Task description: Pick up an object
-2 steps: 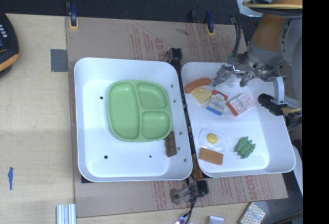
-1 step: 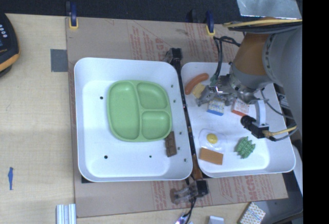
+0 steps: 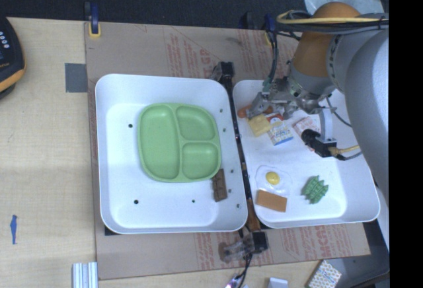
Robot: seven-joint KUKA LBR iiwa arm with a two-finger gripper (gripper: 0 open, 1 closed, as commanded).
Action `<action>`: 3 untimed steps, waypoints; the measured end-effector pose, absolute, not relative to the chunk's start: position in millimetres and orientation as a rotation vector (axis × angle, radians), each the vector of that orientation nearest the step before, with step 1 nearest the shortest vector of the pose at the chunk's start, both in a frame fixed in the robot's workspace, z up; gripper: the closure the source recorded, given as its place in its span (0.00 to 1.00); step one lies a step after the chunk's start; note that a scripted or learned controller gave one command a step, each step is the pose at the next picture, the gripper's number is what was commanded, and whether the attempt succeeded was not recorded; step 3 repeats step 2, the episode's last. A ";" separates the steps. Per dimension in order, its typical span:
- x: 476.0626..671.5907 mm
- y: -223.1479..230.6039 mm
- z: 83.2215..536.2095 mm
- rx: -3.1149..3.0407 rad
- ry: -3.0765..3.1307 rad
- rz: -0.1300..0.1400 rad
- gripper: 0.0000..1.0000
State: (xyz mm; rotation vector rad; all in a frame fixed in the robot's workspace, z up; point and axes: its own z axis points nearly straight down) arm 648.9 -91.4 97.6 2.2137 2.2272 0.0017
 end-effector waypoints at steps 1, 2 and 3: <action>655.7 -93.3 93.3 2.217 2.234 -0.011 0.00; 656.1 -94.9 97.3 2.217 2.230 -0.005 0.00; 656.1 -94.9 97.3 2.217 2.230 -0.005 0.00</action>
